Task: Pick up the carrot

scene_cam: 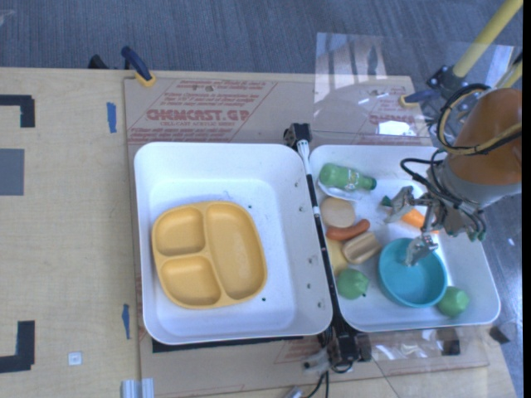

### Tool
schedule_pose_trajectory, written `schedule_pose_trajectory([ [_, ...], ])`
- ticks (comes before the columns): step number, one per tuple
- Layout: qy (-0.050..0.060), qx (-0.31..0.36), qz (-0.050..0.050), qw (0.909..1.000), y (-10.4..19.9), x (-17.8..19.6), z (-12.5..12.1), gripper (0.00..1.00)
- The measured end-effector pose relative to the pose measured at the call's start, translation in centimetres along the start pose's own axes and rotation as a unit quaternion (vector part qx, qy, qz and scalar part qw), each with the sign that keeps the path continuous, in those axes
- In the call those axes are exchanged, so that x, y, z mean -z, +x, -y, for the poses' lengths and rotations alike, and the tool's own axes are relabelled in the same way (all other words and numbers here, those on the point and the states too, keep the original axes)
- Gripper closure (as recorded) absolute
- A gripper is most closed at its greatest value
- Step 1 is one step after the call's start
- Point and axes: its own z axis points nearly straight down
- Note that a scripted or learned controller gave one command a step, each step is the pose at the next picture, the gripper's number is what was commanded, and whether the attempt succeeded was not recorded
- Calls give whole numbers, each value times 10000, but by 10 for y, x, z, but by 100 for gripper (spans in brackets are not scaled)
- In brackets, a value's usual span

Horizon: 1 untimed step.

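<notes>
The carrot [411,217] is a small orange piece in the right bin [485,284], just above the blue bowl [412,279]; only part of it shows under the wrist. My gripper [414,223] hangs over it, open. One metal finger [401,198] stands to the carrot's upper left and the other sits over the bowl's rim, so the carrot lies between them. I cannot tell whether either finger touches the carrot, or whether it rests on the bin floor.
The right bin also holds a green bottle [346,177], a beige round item [338,212], a sausage [348,230], a bread roll [360,247], a green fruit [352,283] and a green lime [453,302]. A yellow divided plate [208,254] lies in the left bin [158,172].
</notes>
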Motion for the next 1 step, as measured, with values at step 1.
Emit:
schedule_pose_trajectory([
  [1,6,13,27,10000,-3,12,-1,100],
])
